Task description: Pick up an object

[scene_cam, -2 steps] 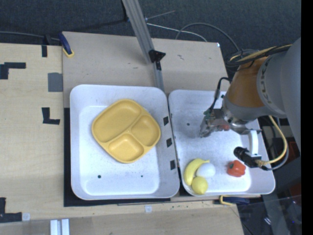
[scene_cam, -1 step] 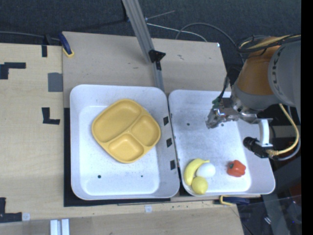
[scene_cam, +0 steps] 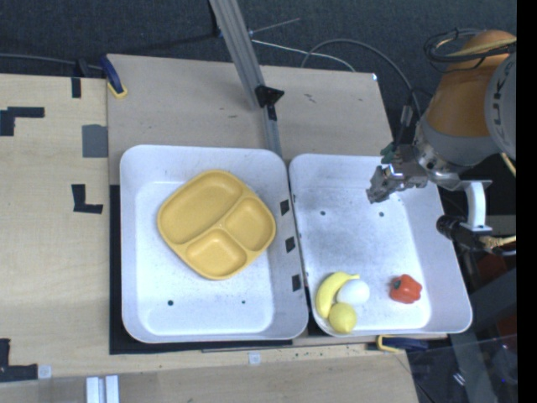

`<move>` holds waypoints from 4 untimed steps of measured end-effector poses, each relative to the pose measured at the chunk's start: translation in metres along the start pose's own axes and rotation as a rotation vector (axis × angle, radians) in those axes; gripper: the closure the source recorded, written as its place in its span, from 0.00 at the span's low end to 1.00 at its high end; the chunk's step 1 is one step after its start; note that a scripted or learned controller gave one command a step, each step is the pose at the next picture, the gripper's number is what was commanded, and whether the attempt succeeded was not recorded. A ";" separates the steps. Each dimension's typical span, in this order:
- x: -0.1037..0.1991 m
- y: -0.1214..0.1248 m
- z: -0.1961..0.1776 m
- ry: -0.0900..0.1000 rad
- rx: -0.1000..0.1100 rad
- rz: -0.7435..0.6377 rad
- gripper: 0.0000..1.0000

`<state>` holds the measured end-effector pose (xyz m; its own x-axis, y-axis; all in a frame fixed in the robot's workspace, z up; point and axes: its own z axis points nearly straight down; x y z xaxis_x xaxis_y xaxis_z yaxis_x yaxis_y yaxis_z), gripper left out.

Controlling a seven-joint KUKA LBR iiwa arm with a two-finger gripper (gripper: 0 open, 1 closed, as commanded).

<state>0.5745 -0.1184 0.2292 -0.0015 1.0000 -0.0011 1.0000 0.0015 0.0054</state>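
— Where is the tool (scene_cam: 382, 185) seen?
— At the upper right of the frame, over the right shallow white bin (scene_cam: 352, 233); whether it is clenched cannot be told.
— And the objects?
— A yellow banana (scene_cam: 331, 287), white egg (scene_cam: 355, 292), yellow lemon (scene_cam: 342, 316) and red pepper (scene_cam: 405, 289) are clustered at the lower right.

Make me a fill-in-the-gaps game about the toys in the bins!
1. The tray is ____ in colour.
2. The tray lies in the ____ bin.
3. The pepper is ____ in colour.
4. The banana touches the white ____.

Missing words: yellow; left; red; egg
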 end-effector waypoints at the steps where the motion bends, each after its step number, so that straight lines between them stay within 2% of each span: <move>1: 0.000 0.001 -0.048 0.000 0.001 0.000 1.00; 4: 0.153 -0.011 -0.035 0.002 0.008 -0.006 1.00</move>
<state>0.5630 0.0349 0.2642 -0.0071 1.0000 0.0009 1.0000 0.0071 -0.0026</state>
